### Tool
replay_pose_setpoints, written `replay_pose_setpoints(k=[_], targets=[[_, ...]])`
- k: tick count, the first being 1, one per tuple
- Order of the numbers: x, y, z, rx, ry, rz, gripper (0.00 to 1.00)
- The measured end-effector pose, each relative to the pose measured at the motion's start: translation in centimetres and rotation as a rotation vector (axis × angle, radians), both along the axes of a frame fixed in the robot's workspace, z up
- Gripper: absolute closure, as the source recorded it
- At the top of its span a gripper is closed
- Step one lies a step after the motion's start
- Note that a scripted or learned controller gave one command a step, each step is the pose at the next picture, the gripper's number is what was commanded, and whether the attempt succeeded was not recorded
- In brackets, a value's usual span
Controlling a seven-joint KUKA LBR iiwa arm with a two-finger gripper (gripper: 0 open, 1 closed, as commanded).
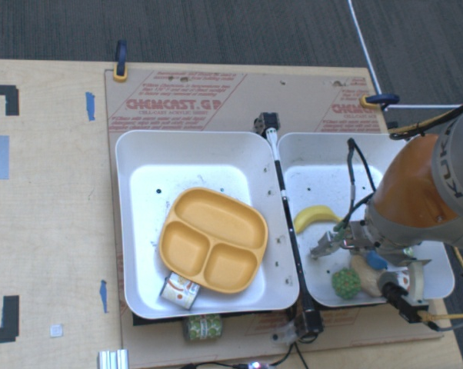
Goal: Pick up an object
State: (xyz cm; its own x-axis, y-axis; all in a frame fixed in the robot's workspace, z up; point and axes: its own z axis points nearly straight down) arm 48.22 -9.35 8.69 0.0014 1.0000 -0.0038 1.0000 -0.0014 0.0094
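Nearest to the camera, a green jar (pixel 204 327) lies on its side on the desk (pixel 47 229), just outside the front wall of the left bin (pixel 124 206). Inside that bin, a small white carton (pixel 179 290) with red markings sits in the front corner, partly tucked under the front edge of a yellow three-compartment plate (pixel 214 239). The plate lies flat and skewed, and covers most of the bin floor.

In the right bin (pixel 316 175), a green knobbly ball (pixel 345 284) rests near the front wall. A small blue object (pixel 376 261) lies just beside it, toward the arm (pixel 416 191), and is partly hidden; its kind cannot be told. The grey arm with the orange band enters from the right and covers the right half of this bin.

The end effector (pixel 324 247) points left, low over the bin floor, between the ball and a banana (pixel 314 218). It lies just behind the ball and just in front of the banana. Whether it is released or clenched cannot be told, and no object is seen in its grasp. The banana lies on the bin floor, near the wall shared with the left bin, curved side away from the camera.

Beyond both bins, a brown sheet (pixel 178 102) with red print lies under them. A clamp (pixel 121 60) grips its far left corner and a second clamp (pixel 378 100) its far right edge. Dark grey carpet (pixel 216 14) covers the floor behind the desk.
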Motion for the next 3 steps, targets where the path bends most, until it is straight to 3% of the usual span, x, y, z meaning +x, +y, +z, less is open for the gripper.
replay_pose_setpoints(k=[1, 2, 3], targets=[[10.6, -1.6, 0.0, 0.002, 0.004, 0.003, 0.0], [10.7, -1.6, 1.1, 0.0, 0.0, 0.004, 1.0], [7.5, -10.9, 7.1, 0.001, 0.007, 0.0, 1.0]])
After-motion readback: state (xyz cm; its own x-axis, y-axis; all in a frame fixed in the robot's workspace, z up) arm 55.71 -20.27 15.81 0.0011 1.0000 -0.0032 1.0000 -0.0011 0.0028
